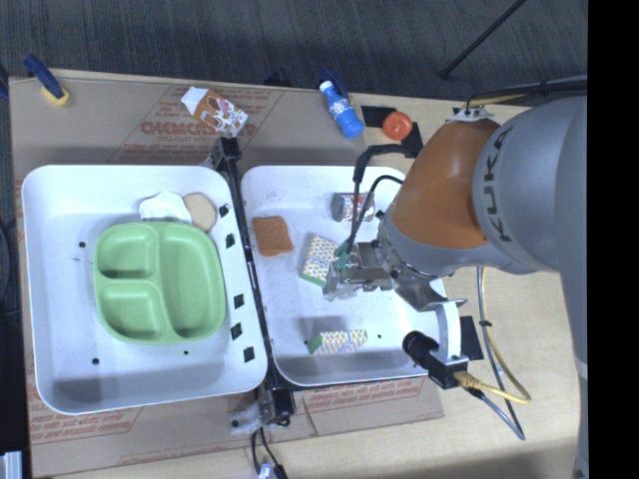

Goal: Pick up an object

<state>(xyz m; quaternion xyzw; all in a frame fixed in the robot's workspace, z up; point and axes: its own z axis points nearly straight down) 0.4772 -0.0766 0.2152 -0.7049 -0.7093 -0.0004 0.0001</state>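
My gripper sits low in the right bin, touching the patterned packet; finger state unclear. I fear it may slide away ungrasped.

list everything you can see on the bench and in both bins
bins: 2, white, side by side on bench
divided plate: 1, light green, left bin
round biscuit: 1, tan, left bin, by plate's far edge
white piece: 1, white, beside the biscuit
square block: 1, orange-brown, right bin, near divider
patterned packet: 1, pale, right bin centre
patterned bar: 1, pale with green end, right bin front
small can: 1, dark, right bin back
bottle: 1, blue, bench behind bins
arm: 1, grey and orange, from right
end effector: 1, over right bin
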